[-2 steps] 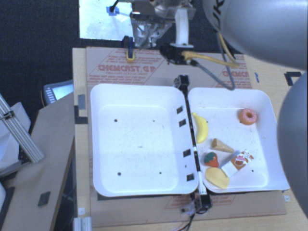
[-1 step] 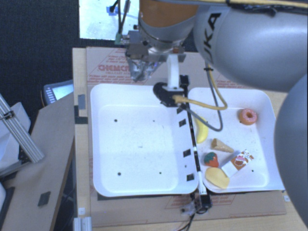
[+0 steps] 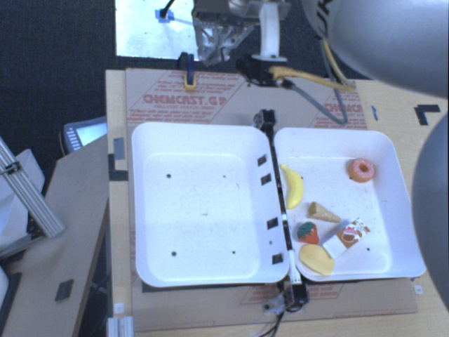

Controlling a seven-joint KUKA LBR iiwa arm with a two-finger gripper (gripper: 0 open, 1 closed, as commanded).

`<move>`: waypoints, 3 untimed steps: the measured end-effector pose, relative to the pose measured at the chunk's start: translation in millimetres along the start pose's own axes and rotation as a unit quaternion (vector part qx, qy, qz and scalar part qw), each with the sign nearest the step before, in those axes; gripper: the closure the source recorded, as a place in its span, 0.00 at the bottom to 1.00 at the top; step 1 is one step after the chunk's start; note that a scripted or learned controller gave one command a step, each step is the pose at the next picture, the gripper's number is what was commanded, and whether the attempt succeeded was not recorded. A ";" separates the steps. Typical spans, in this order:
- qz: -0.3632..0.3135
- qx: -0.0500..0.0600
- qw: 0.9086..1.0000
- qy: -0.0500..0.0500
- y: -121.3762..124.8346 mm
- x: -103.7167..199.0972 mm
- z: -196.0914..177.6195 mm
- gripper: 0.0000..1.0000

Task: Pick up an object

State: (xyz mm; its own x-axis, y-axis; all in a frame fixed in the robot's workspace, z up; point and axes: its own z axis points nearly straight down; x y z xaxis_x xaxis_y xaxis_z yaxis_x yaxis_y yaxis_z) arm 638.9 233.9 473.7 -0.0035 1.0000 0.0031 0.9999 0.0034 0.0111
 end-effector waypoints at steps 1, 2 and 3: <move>-0.001 0.004 1.000 -0.001 -0.3 0.4 -4.7 1.00; 0.003 0.011 1.000 -0.004 -28.8 -41.0 88.5 1.00; -0.002 -0.002 1.000 0.001 -9.4 2.7 -39.6 1.00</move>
State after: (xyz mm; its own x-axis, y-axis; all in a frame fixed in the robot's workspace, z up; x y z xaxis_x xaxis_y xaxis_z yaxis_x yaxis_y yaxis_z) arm 629.1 236.5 513.3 -0.0073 1.0000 0.0058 0.9999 0.0073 0.0146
